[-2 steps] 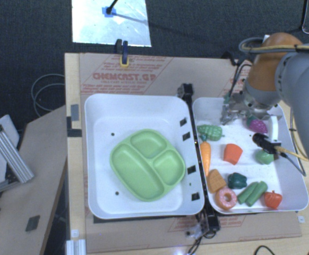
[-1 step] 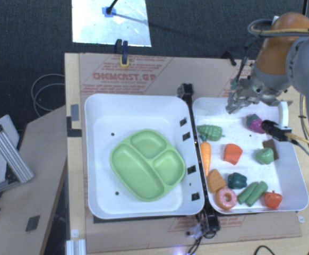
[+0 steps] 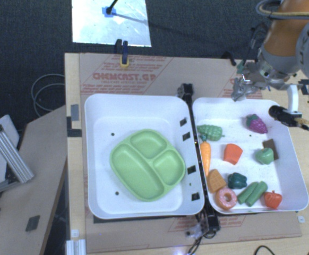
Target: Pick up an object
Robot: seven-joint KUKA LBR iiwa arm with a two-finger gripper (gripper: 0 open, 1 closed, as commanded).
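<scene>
We see dark carpet around a cardboard-covered bench (image 3: 138, 73), with a shiny sheet (image 3: 109, 15) lying beyond it. Taking the black divider clamps (image 3: 187, 137) between the bins as our landmark: left of them sits the left bin (image 3: 101, 116), holding a green sectioned plate (image 3: 146, 164). Right of them sits the right bin (image 3: 295, 163), strewn with small toy foods. Just beside the clamps lie a green corn cob (image 3: 209, 132) and an orange carrot (image 3: 205, 154), with a bread piece (image 3: 215, 180) and a pink doughnut (image 3: 226, 198) nearer us. Further right come an orange pepper (image 3: 232, 153), purple grapes (image 3: 256, 124) and a red tomato (image 3: 273, 199).

We judge these toys light, stiff and smooth, so likely slippery; the pepper stands apart from its neighbours and offers flat sides for a pinch.

The gripper (image 3: 241, 92) hangs above the right bin's far rim, well right of the clamps, holding nothing; whether it is spread or closed we cannot tell.
</scene>
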